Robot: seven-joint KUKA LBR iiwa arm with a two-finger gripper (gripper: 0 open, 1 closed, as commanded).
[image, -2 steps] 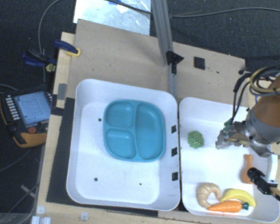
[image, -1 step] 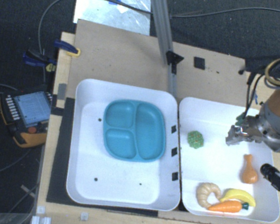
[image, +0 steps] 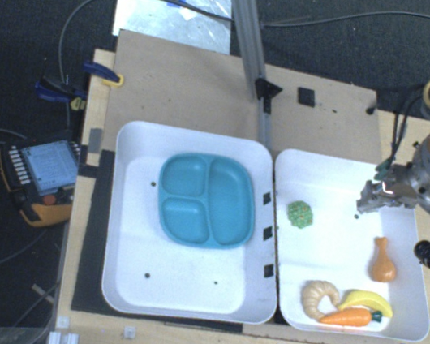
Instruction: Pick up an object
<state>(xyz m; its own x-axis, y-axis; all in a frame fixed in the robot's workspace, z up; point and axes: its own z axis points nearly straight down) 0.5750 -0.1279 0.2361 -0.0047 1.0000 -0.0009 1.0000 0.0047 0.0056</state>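
A handheld orange-and-grey control pendant [image: 39,177] is lying on dark carpet [image: 29,11] at left; a blue three-compartment plastic plate [image: 206,199] is sitting in the left white bin [image: 177,292]; a small green broccoli floret [image: 300,214] is resting in the right white bin [image: 328,183]; the grey gripper [image: 373,199] is hovering beyond it, grip state unclear; no readable writing.

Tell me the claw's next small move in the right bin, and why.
Probably shift the claw a little toward the broccoli, then lower. The claw sits over bare floor of the right bin, with nothing between its tips, and the broccoli lies alone, apart from the chicken leg, banana, carrot and croissant.
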